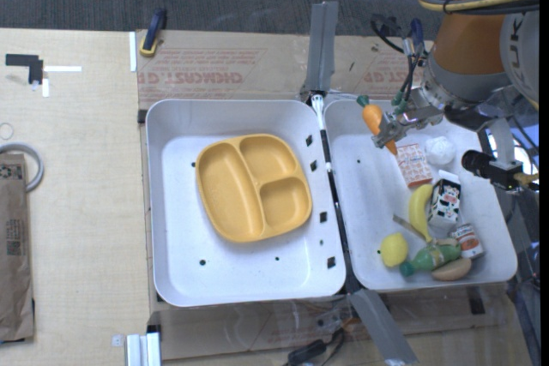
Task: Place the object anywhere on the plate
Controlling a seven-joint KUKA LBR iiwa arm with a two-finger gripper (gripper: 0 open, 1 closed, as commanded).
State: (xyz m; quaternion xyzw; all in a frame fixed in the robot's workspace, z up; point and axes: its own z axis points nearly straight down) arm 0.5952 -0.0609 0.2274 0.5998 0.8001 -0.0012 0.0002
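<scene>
At the right bin's (506, 257) upper left corner, my gripper (386, 133) hangs just beside the toy carrot (371, 116); whether my fingers grasp it, I cannot tell. The yellow plate (254, 186) sits left.

Even, bright overhead light; sharp at centre, softer at the right.

The white bins (163, 210) reflect strongly without blown glare. Shadows are soft and short under the plate (254, 186). The arm (480, 21) at upper right looks slightly blurred, and the dark floor at the top is grainy.
</scene>
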